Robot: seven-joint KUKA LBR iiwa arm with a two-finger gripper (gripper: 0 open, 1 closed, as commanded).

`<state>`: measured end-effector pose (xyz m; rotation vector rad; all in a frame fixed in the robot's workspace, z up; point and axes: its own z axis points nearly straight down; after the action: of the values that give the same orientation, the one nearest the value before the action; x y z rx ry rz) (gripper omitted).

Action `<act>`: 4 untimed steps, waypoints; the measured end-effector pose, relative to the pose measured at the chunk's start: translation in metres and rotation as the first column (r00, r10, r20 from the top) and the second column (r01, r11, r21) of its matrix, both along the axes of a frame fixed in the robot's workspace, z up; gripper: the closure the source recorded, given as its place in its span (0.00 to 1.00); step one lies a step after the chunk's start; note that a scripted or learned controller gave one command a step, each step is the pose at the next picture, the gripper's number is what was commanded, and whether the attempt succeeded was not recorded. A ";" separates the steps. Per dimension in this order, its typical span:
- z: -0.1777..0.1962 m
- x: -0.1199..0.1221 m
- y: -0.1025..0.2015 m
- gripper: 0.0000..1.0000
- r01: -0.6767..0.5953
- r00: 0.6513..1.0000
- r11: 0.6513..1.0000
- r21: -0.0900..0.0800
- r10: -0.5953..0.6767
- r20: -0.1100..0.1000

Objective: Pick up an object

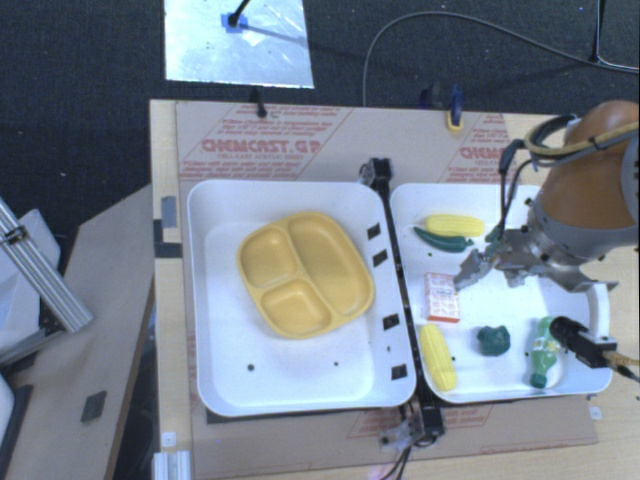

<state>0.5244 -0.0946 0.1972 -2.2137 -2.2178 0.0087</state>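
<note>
The right bin (505, 200) holds several small items. A yellow corn cob with a green husk (450, 229) lies near its far side. A red and white packet (442, 297) sits by the left wall, with a yellow cob-like piece (437, 356) below it. A dark green lump (492, 340) and a green bottle (542, 353) lie toward the front right. My gripper (474, 267) hangs over the middle of this bin, just right of the packet and above the dark green lump. I see nothing held in it.
The left bin (215, 268) carries a yellow divided plate (304, 272). A black hinge strip (393, 278) runs between the bins. The grey and orange arm (590, 183) covers the right bin's far right corner. A metal sheet (238, 28) lies beyond the bench.
</note>
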 end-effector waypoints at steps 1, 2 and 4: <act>0.005 0.003 0.000 0.00 -0.002 1.000 1.000 -0.001 0.002 0.010; -0.038 0.005 -0.004 0.00 0.001 1.000 1.000 -0.001 -0.001 0.007; -0.113 0.007 0.001 0.00 0.000 1.000 1.000 -0.001 0.000 0.011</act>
<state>0.5315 -0.0941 0.0838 -2.2199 -2.2232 -0.0025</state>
